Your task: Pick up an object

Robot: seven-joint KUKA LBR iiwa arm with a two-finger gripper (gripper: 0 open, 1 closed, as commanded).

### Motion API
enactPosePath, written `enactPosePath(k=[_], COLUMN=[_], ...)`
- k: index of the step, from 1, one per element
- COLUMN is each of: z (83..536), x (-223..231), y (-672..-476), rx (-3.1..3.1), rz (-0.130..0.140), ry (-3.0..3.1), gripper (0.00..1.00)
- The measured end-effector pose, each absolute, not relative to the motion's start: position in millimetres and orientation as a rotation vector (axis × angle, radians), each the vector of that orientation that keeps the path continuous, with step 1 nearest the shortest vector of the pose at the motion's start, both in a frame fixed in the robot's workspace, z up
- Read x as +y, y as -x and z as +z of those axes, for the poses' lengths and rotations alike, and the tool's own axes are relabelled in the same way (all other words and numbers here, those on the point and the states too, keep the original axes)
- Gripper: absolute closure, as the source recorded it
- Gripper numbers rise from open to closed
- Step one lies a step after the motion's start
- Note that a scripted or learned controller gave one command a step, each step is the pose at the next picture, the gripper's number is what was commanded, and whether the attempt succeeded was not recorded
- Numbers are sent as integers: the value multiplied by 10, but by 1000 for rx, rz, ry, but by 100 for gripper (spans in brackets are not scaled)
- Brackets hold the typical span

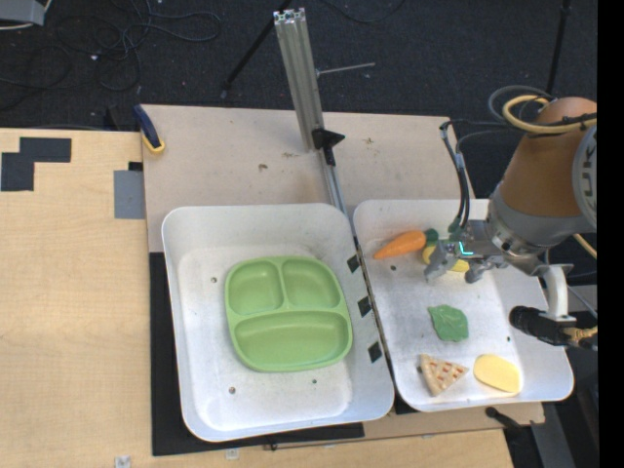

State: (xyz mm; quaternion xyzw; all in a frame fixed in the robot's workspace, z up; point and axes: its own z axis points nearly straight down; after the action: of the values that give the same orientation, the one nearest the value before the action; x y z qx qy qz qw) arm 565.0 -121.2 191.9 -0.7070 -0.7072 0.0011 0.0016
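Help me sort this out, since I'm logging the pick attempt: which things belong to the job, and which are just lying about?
Belonging to the job:
tool
carrot
green leaf
pizza slice
yellow chip
right bin

Just lying about:
green tray
left bin
metal post

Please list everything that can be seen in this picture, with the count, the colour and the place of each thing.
bins: two, white, side by side on the bench
plate: one, green, three compartments, in the left bin
carrot: one, orange, upper part of the right bin
green piece: one, green, middle of the right bin
pizza slice: one, tan with red spots, lower part of the right bin
yellow piece: one, yellow, lower right of the right bin, beside the pizza slice
metal post: one, silver, behind the bins
arm: one, grey and orange, over the right bin
end effector: one, just right of the carrot
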Motion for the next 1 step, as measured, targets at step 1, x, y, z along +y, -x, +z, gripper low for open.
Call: enactPosePath(k=[1], z=[1930], x=[-1213], y=[-5657], rx=[-2221], rz=[1], ry=[2220], gripper=[0])
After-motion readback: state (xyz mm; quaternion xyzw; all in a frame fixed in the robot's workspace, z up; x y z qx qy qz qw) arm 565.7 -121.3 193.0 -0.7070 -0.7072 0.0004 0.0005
